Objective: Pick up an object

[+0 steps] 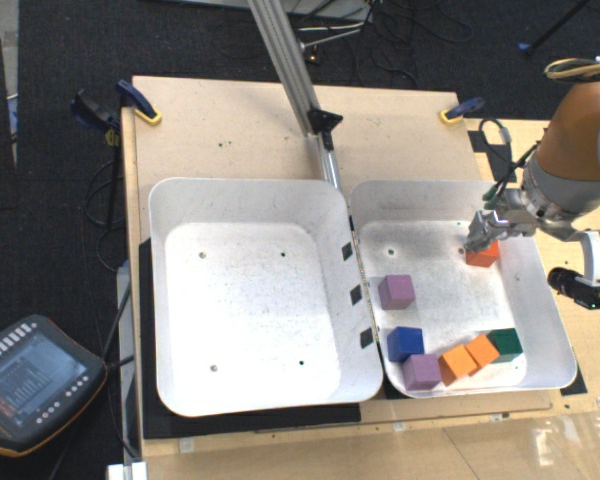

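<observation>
Hand (483,240) down in the right-hand shallow white plastic bin (540,308), near its upper right side, right over a small red-orange block (483,255). Metal fingertips at the block's top edge, seemingly touching it or pressed around its upper part; too small and too shadowed to tell whether closed, half open or wide, so cannot tell the hand's state, and no grip to be claimed. Block apparently resting on the bin floor, well apart from the others, hence likely chosen: free on all sides, room for fingers.

Above the hand, grey wrist and orange-banded grey arm (575,138) leaning in from the right, cables looped beside it, set steeply for a descent from above.

Further out, in the same bin: a small purple cube (397,291) alone near the middle; lower down a cluster along the front wall, namely a blue cube (405,343), a second purple cube (422,370), an orange cube (460,359) and a dark green cube (503,345), the last three touching or nearly so. Crowded like that, harder to take without nudging neighbours.

To the left, the other shallow white plastic bin (170,268), speckled. Both bins side by side on a pale wooden worktop (230,128), clamped at the corners, presumably against sliding.

Judgement: grasp stage, lift not yet done; risk of the block slipping.
</observation>
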